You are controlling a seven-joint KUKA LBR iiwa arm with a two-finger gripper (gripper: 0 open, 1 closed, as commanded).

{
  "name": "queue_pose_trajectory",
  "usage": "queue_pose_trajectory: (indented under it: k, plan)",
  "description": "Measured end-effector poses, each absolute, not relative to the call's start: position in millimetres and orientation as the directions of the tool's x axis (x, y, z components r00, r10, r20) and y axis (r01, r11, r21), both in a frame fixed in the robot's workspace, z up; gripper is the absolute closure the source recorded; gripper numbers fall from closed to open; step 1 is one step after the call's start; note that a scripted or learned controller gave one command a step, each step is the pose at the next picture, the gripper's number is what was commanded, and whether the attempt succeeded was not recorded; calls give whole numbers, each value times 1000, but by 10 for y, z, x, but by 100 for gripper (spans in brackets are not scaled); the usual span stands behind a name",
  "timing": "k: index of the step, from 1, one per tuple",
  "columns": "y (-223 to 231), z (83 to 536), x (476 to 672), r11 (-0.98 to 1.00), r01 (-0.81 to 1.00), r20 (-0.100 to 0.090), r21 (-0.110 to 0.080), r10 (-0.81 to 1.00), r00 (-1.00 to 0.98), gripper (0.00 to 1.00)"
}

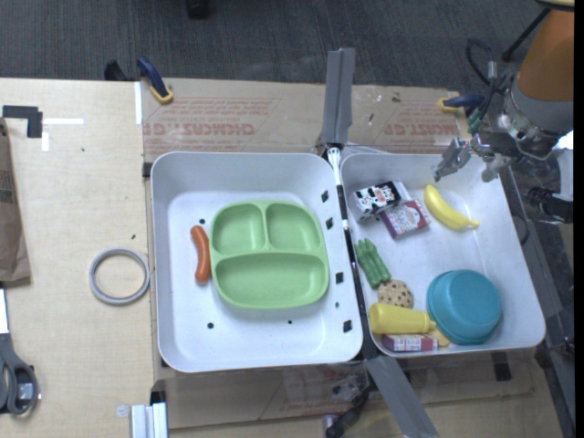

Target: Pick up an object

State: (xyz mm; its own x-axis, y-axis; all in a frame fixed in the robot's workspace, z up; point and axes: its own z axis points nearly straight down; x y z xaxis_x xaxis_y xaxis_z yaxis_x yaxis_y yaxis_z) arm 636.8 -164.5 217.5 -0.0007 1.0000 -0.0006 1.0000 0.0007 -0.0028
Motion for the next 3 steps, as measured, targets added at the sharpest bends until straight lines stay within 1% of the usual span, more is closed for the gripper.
queue_pose_trajectory:
  k: [1, 2, 3]
  plan:
    - [-1983, 959, 6592, -122, 993, -2, 1, 993, 122, 0]
    - [-1980, 1060, 6599, -118, 993, -4, 1, 993, 118, 100]
    - [-1599, 1932, 6594, -91, 996, -1, 1, 996, 91, 100]
